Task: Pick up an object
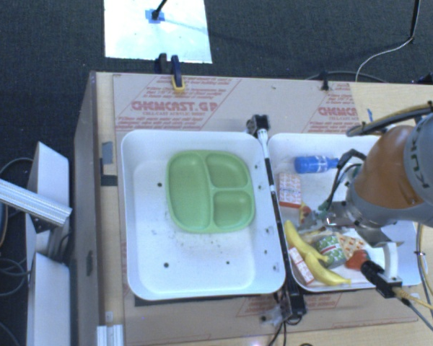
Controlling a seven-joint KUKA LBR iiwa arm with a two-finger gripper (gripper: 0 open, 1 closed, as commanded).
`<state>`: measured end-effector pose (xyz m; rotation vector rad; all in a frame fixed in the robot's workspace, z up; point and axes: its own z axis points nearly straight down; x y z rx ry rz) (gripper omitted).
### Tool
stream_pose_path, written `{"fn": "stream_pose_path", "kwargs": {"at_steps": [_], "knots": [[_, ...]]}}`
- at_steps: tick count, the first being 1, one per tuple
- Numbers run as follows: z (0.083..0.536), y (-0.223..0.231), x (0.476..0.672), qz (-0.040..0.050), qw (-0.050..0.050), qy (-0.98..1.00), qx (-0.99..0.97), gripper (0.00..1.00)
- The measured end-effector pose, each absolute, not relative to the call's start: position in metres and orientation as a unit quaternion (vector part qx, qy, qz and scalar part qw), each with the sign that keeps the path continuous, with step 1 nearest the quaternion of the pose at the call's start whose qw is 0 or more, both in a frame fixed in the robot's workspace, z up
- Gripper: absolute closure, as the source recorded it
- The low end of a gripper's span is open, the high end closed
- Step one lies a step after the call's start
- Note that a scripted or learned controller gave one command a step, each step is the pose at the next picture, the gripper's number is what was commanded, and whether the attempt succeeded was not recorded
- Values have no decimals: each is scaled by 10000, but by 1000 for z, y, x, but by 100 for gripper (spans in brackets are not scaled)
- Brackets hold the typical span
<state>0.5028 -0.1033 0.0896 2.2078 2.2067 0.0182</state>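
Bananas (314,260) are lying at the near edge of the right bin (325,147), beside a red-and-white packet (289,190) and a blue bottle (315,164), while the gripper (330,218) is hovering over them; its grip cannot be made out. A green tray (209,192) is sitting in the left bin (141,215).

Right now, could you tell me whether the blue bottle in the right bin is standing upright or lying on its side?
Lying on its side. The blue bottle stretches lengthwise across the floor of the right bin, near its far wall.
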Motion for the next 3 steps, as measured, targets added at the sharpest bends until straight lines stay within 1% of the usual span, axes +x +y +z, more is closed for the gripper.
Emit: {"fn": "stream_pose_path", "kwargs": {"at_steps": [1, 2, 3], "knots": [[89, -115, 493, 62, 67, 7076, 7066, 0], [190, -193, 487, 7, 28, 7073, 7069, 0], [146, -111, 576, 9, -1, 7086, 7056, 0]]}}
